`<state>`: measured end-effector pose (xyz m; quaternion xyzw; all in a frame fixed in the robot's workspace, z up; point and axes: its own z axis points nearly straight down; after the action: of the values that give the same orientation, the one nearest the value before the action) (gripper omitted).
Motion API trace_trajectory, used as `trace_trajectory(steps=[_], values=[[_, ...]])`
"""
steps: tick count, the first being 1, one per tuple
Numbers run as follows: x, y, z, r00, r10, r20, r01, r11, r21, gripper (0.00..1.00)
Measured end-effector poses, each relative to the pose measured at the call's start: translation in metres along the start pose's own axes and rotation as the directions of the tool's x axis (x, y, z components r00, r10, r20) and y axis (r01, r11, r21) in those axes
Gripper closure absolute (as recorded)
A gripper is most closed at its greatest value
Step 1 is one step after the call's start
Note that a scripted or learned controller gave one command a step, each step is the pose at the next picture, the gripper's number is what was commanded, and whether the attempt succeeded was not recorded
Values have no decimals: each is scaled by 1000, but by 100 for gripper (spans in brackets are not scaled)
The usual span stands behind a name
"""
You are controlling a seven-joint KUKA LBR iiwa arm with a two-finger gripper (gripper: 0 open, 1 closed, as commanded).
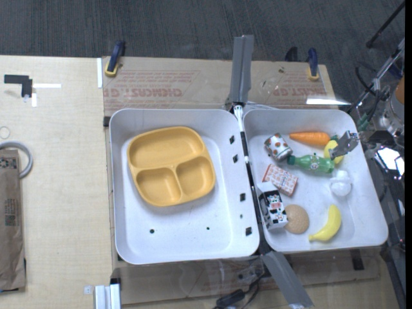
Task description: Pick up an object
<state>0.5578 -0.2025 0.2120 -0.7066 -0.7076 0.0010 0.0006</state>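
Bins first: I see the left shallow white bin (129, 237) holding a yellow three-compartment plastic tray (171, 165), and the right shallow white bin (367, 234) holding all the small pickable items. The grey arm (386, 118) sits at the right bin's far right edge, its gripper (347, 141) low over the rim near the upper right corner; I cannot tell its state from here, and nothing shows lifted. Candidates by size: a green toy bottle (313, 163) lying just left of the gripper, an orange plastic carrot (310, 137) above it, a yellow banana (328, 224), a black-and-white carton (274, 209), a round tan cookie (297, 218), a red-patterned card (280, 178), a spotted can (279, 147), a white ball (340, 187). I judge the pick not yet done: everything rests on the bin floor, so grasp and lift remain.
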Motion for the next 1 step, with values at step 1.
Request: trace_trajectory(steps=[1], values=[[20, 26, 56, 965, 261, -1, -261, 965, 1, 0]])
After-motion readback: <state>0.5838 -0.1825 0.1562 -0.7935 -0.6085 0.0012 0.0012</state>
